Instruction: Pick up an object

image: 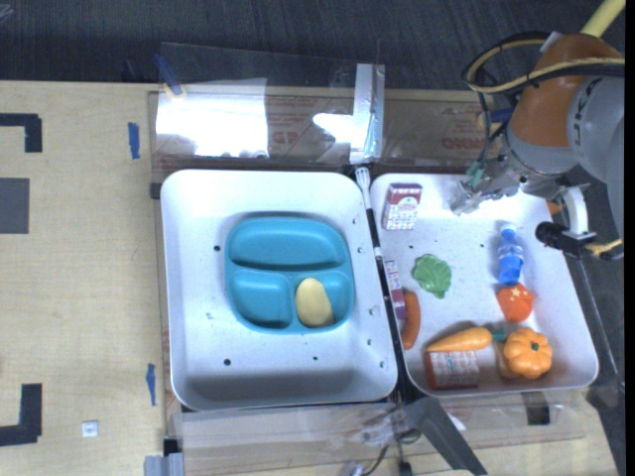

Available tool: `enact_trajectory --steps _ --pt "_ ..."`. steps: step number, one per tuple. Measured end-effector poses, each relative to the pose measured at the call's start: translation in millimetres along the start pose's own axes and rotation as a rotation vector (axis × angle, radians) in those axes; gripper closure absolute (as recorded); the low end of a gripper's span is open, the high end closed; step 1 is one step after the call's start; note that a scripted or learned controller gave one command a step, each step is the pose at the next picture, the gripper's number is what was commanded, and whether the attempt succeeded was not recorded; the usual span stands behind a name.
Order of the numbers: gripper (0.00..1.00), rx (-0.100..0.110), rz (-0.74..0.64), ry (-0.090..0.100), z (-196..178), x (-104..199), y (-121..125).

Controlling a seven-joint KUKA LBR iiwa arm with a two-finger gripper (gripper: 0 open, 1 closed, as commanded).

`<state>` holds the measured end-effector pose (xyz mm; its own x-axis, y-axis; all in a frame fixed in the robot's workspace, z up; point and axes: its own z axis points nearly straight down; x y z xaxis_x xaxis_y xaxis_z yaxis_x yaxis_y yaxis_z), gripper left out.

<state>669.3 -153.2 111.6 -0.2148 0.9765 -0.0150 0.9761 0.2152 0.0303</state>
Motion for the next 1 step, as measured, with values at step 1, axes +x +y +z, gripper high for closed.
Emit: enact_trajectory --steps 1 --pt "0.0 0.003 0.0 0.001 1.8 0.4 -0.8"
